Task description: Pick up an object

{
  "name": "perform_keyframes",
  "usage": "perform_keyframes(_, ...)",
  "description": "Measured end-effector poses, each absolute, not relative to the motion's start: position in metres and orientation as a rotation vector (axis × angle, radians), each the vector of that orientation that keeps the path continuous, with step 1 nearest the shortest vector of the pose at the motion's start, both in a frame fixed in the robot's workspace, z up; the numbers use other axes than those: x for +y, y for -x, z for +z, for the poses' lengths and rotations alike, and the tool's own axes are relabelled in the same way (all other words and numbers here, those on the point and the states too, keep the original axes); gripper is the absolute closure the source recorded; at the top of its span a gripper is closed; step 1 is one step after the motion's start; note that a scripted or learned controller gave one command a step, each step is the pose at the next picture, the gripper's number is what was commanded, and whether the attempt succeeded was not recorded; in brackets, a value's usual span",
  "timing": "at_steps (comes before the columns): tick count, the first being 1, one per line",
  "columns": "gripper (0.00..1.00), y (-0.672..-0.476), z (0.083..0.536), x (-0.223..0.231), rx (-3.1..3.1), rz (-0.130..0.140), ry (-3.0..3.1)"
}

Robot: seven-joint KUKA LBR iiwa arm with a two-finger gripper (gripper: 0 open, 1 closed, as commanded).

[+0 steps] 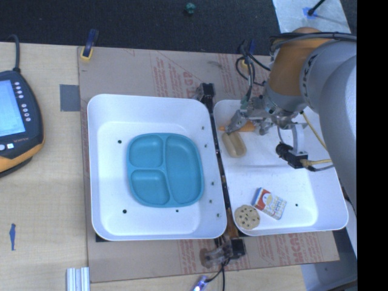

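My gripper (250,121) hangs low over the back left corner of the right bin (330,214), under the orange band of the arm. A tan bread-roll-like object (234,143) lies just in front of and below it, close to the bin's left wall. Something orange (223,128) pokes out beside the gripper at the bin's back left. Near the front of the same bin lie a round cookie (247,217) and a small red, white and blue packet (270,203). The arm hides the bin's back right part.
The left bin (103,217) holds a blue divided plate (165,169) in its middle. A teach pendant (15,120) rests on the bench at far left. Clamps (207,91) sit between the bins at back and front. A black cable fitting (291,155) hangs over the right bin.
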State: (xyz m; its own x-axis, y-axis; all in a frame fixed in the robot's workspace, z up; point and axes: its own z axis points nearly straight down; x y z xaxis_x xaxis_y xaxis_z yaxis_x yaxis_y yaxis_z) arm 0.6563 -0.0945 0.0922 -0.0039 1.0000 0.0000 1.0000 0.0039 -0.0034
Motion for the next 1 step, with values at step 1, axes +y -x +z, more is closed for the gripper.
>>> perform_keyframes(1,0.0,-0.6563,0.0922,-0.0927,-2.225,0.004,2.215)
